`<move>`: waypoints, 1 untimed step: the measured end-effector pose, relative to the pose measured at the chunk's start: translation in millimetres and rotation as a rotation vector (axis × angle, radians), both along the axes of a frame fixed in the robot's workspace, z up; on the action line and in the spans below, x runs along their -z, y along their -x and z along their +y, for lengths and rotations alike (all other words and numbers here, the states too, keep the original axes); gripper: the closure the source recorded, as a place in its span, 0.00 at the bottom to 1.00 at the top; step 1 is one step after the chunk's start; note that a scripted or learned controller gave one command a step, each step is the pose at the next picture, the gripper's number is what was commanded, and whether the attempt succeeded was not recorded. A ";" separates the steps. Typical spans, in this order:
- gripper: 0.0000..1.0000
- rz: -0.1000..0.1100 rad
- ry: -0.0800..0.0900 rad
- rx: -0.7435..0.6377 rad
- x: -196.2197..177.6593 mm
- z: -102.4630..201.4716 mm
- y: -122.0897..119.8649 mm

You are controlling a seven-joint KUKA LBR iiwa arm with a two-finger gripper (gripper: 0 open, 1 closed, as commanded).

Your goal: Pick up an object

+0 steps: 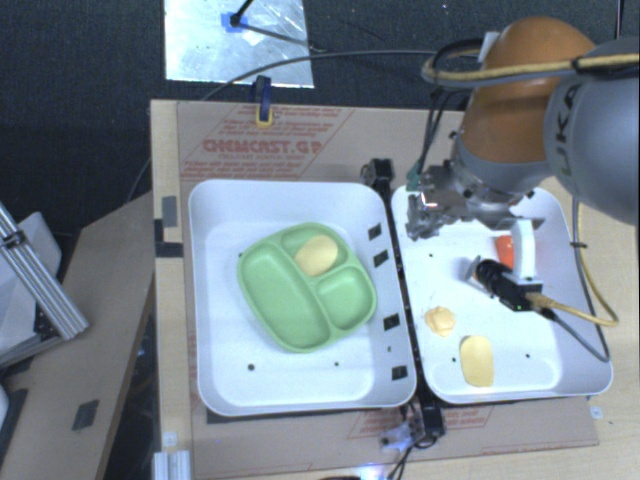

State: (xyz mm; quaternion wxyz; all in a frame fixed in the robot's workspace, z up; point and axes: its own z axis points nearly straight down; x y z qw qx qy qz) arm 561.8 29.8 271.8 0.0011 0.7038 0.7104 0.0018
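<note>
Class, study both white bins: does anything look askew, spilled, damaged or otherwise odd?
Nothing looks spilled or broken. The green divided plate sits turned at an angle in the left bin, a yellow piece in one compartment. The right bin's yellow pieces lie scattered.

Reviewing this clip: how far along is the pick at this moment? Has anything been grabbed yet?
Nothing looks picked up so far. The gripper sits low over the far left corner of the right bin, with no object seen between its fingers. The yellow pieces and the orange-and-white item lie loose on that bin's floor. The green divided plate in the left bin carries another yellow piece. Grasp and lift remain.
</note>
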 end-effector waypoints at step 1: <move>1.00 0.001 0.000 0.001 6.2 56.3 -8.0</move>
